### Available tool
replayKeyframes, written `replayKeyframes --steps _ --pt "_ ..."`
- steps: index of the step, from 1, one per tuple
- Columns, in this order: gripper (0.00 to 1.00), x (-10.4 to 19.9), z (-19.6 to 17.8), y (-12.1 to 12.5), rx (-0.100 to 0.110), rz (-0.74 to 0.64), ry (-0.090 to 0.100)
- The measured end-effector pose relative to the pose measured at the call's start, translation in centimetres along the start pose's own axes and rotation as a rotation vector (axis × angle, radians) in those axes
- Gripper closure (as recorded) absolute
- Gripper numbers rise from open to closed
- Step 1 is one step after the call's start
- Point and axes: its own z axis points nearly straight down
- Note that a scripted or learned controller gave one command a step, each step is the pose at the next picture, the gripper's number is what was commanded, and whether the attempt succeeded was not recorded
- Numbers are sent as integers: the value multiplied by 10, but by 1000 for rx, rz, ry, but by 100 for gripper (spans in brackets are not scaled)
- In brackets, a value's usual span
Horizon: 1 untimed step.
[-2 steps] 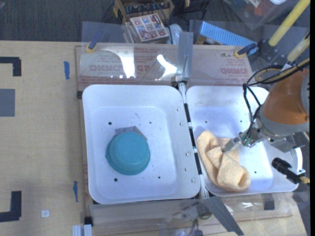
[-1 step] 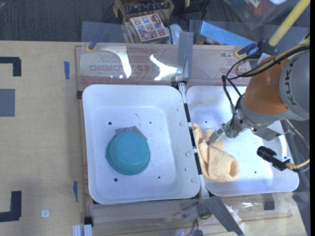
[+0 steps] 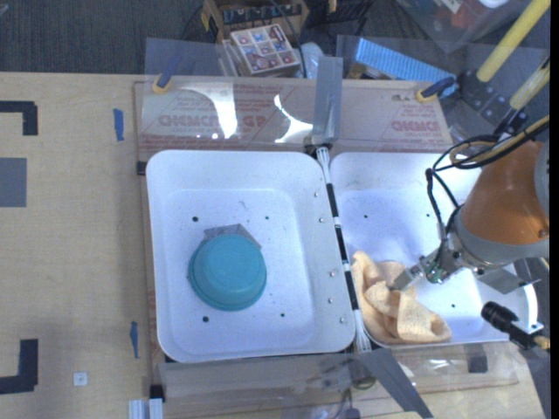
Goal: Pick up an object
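A crumpled tan cloth [image 3: 397, 308] lies in the front left corner of the right bin [image 3: 384, 190]. A teal bowl [image 3: 228, 271] rests upside down in the left bin [image 3: 175, 199], slightly left of its middle. My gripper [image 3: 412, 275] is low in the right bin, at the cloth's upper right edge and touching or almost touching it. The arm's orange band [image 3: 509, 206] hangs above the bin's right side and hides part of its floor.
A grey flat scrap [image 3: 229, 231] pokes out from behind the bowl. A raised divider [image 3: 336, 234] separates the two bins. A clear panel [image 3: 297, 116] stands behind them. Black cables [image 3: 454, 160] loop from the arm over the right bin.
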Motion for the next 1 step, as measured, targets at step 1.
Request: replayKeyframes --steps 1 --pt "0 3 -40 59 0 57 -1"
